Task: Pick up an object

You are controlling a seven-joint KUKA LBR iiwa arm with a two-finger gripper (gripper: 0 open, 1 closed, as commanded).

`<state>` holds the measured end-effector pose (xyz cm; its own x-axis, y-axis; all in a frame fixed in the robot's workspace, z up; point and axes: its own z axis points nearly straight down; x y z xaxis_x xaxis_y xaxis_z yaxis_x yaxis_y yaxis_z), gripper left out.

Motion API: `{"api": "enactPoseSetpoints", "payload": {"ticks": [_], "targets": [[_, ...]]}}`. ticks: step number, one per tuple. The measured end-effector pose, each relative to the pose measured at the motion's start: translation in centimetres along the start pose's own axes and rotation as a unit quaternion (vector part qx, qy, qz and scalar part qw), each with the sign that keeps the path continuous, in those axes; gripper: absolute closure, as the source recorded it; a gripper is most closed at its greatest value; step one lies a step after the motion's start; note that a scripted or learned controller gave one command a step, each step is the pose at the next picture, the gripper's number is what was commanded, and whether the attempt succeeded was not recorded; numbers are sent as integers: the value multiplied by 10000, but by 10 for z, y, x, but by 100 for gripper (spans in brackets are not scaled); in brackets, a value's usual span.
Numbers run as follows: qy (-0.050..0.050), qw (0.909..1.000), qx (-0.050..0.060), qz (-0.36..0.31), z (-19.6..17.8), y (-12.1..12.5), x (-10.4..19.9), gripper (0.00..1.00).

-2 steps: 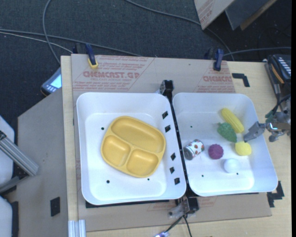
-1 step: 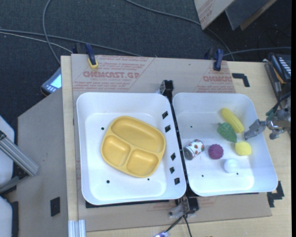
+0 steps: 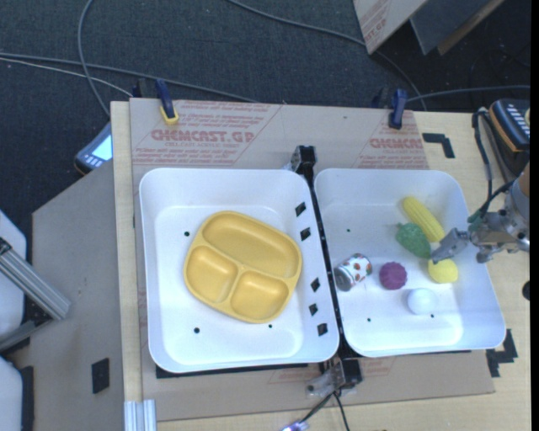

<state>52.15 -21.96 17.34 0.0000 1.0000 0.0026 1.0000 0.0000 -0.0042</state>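
Claw (image 3: pixel 449 247) state unclear, just above yellow lemon (image 3: pixel 444 271) at right bin's (image 3: pixel 370 187) three o'clock; could skid off its curve.

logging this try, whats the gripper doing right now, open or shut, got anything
Gripper: low over the right bin, just above the yellow ball and beside the green object. Open or closed cannot be told, and no object is visibly held.

A yellow divided plate (image 3: pixel 242 266) lies in the left white bin (image 3: pixel 160 320), with blue clamps (image 3: pixel 166 101) beyond the bin and cardboard (image 3: pixel 383 18) farther behind it.
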Motion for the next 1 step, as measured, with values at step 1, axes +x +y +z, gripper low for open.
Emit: {"api": "enactPoseSetpoints", "payload": {"ticks": [1], "targets": [[3,10000,-2,-1,60,6,-1,0]]}}
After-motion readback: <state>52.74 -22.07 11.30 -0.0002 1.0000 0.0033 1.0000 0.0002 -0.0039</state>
